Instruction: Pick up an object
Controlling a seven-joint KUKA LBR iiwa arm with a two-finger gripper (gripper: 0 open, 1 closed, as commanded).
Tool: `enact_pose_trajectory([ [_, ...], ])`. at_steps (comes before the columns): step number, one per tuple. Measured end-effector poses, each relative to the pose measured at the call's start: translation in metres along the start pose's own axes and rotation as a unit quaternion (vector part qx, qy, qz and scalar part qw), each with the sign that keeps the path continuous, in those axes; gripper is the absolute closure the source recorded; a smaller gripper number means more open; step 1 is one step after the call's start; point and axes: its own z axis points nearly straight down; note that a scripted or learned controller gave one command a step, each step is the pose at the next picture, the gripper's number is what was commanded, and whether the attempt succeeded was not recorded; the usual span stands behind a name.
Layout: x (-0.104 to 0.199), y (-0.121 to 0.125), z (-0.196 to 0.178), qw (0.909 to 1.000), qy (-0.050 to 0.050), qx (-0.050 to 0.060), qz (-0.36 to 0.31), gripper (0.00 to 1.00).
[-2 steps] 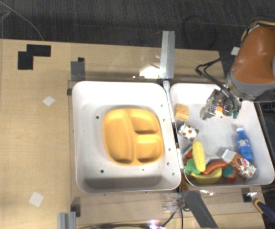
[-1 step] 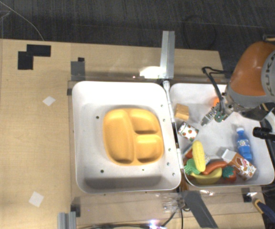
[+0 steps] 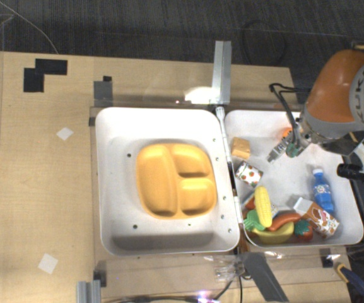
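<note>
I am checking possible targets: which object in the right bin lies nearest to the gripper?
The tan block, left of the gripper. The blue bottle and corn cob lie farther.

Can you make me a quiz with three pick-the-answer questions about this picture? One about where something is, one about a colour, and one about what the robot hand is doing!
1. Where is the yellow tray?
A. In the left bin
B. In the right bin
C. On the wooden bench

2. What colour is the bottle in the right bin?
A. Green
B. Blue
C. Pink

3. What is the gripper doing?
A. Lifting the corn cob
B. Resting on the yellow tray
C. Hanging over the right bin, with no toy seen in it

Answers:
1. A, the tray lies in the middle of the left bin.
2. B, the bottle is blue with a white cap.
3. C, the gripper sits above bare bin floor near the top of the right bin, while the corn cob lies lower down among the other toys.
</note>
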Motion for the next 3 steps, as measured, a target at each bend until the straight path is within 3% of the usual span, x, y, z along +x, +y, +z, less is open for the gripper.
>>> enact_pose_trajectory([
  [1, -0.001, 0.002, -0.013, 1.0, -0.003, -0.002, -0.003, 1.0],
  [2, -0.032, 0.009, 0.036, 1.0, 0.0, 0.0, 0.005, 1.0],
  [3, -0.009, 0.012, 0.036, 0.9996, 0.0, 0.0, 0.027, 1.0],
])
